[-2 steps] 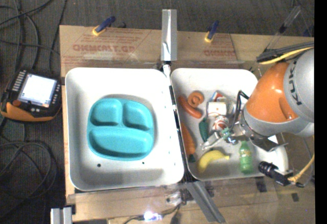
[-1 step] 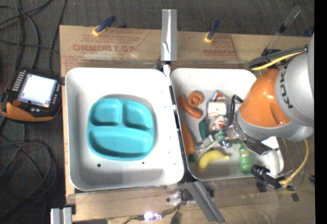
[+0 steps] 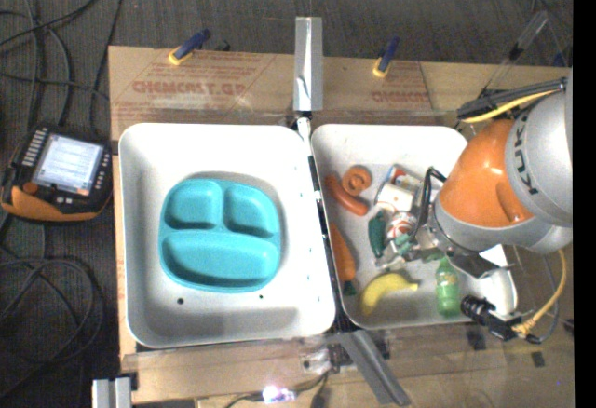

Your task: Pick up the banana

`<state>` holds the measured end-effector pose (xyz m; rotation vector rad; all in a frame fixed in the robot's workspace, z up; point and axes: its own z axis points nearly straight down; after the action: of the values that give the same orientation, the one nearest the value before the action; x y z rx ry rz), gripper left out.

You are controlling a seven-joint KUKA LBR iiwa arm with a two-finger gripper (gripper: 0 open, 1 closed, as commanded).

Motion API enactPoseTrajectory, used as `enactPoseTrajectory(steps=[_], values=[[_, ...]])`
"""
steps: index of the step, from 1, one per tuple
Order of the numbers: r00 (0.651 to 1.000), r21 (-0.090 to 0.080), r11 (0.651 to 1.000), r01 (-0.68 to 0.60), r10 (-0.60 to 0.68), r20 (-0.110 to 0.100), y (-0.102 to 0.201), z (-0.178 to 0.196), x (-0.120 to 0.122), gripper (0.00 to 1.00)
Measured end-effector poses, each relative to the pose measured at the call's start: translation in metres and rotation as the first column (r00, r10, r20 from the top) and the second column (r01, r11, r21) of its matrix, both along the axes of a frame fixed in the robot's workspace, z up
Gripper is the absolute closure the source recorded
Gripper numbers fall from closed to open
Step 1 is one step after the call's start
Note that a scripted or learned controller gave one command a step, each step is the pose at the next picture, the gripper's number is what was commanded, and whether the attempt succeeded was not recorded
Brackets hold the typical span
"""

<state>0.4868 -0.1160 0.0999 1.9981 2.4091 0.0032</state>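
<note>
— Hanging over the right-hand shallow white bin [image 3: 328, 147], where exactly was your claw?

— My two-finger claw [image 3: 407, 243] sat low among the clutter, just above the curved yellow banana [image 3: 386, 288], which lay near the bin's front wall beside a small green plastic bottle [image 3: 448, 288].

— Had you hold of it?

— No. The banana lay free on the bin floor. My grey arm with its orange band [image 3: 484, 187] shaded the fingers, so I couldn't tell how wide they stood; possibly they touched the green-and-white packet [image 3: 380, 231].

— And the left bin?

— It held a turquoise divided plastic plate [image 3: 222, 234], well apart and out of my reach's way.
</note>
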Motion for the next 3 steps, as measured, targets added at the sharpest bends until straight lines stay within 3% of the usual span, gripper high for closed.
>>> enactPoseTrajectory(steps=[1, 2, 3], values=[[1.000, 0.000, 1.000, 0.000, 0.000, 0.000, 0.000, 0.000, 0.000, 0.00], [1.000, 0.007, 1.000, 0.009, -0.009, -0.003, -0.011, -0.011, 0.000, 0.00], [1.000, 0.003, 1.000, 0.010, -0.010, 0.002, -0.013, -0.001, 0.002, 1.00]])
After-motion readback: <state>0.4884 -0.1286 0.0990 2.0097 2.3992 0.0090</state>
